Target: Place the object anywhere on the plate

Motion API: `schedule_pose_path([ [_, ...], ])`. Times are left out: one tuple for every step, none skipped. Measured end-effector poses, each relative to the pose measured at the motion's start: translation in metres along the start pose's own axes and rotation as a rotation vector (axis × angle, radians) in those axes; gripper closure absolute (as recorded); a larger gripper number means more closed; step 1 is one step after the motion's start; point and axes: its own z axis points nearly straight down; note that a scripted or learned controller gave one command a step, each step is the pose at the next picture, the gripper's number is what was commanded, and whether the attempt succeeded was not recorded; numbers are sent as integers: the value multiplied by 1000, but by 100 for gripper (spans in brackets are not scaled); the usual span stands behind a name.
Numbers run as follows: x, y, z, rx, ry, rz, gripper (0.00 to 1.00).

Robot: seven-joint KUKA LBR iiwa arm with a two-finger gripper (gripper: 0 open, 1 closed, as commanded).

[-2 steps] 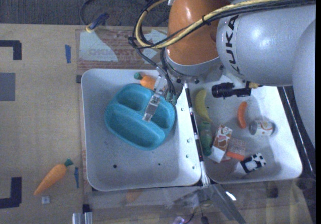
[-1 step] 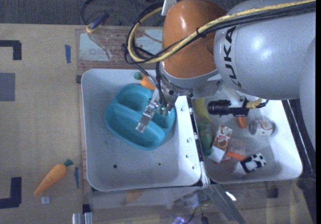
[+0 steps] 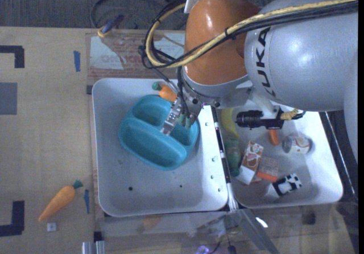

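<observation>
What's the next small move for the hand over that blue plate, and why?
Probably a short lift straight up to check the hand. It sits low over the blue plate in the left bin, and I cannot tell whether it holds anything. An orange carrot-like piece lies just beyond the plate's far edge, so the object may not be on the plate yet.

Glossy teal plastic plate (image 3: 152, 136), smooth white plastic bin (image 3: 114, 190), glossy orange band (image 3: 219, 36)

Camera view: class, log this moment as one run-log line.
gripper: over blue plate, left bin | orange toy: beside plate's far edge | carrot: on bench, outside bins
</observation>
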Motion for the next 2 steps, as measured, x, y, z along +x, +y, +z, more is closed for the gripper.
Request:
schedule_pose_path([
  [51,7,17,2,0,-2,100],
  [89,11,34,2,0,-16,100],
])
